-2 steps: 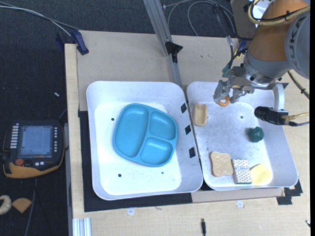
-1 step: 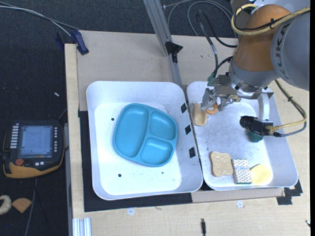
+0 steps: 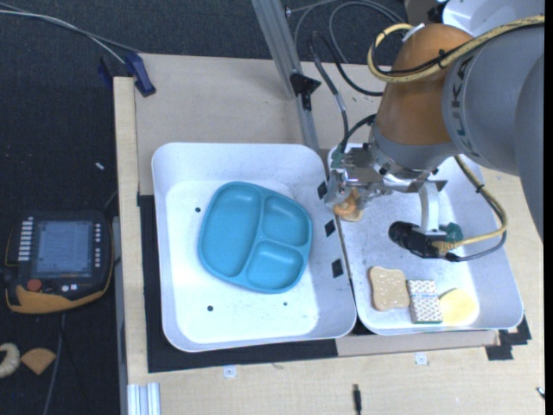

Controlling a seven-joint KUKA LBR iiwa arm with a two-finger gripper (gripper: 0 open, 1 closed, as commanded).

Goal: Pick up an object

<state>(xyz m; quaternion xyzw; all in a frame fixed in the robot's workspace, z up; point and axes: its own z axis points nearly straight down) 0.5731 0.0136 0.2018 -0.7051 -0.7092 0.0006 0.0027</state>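
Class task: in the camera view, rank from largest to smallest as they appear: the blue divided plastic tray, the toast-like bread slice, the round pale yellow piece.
1. Blue divided plastic tray, by far the largest.
2. Toast-like bread slice.
3. Round pale yellow piece.
The last two look close in size; the ranking between them is unsure.

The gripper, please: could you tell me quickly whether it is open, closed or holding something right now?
Gripper: over the right bin's left edge, with a small tan object just under it; open or closed cannot be told.
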